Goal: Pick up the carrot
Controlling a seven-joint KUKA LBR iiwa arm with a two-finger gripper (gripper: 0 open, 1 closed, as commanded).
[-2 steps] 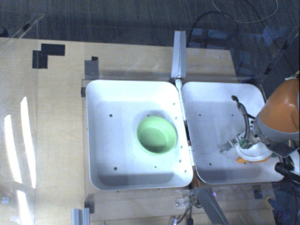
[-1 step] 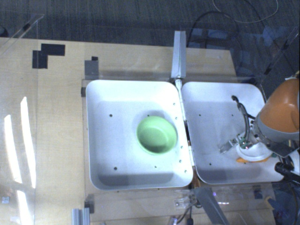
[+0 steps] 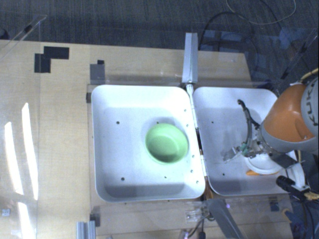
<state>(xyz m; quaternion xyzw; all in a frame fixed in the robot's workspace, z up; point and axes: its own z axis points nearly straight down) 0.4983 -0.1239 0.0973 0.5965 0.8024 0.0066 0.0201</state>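
1. A grey arm (image 3: 294, 118) with an orange band reaches in from the right of the frame over the right bin (image 3: 224, 133) on the worktop (image 3: 50, 133).
2. Its claw (image 3: 238, 151) hangs low at that bin's lower right; whether it is wide or narrow cannot be told.
3. An orange sliver, apparently the carrot (image 3: 253, 173), lies just beneath the wrist, beside a white object (image 3: 264, 166).
4. A green bowl (image 3: 167, 142) sits in the left bin (image 3: 114, 133).
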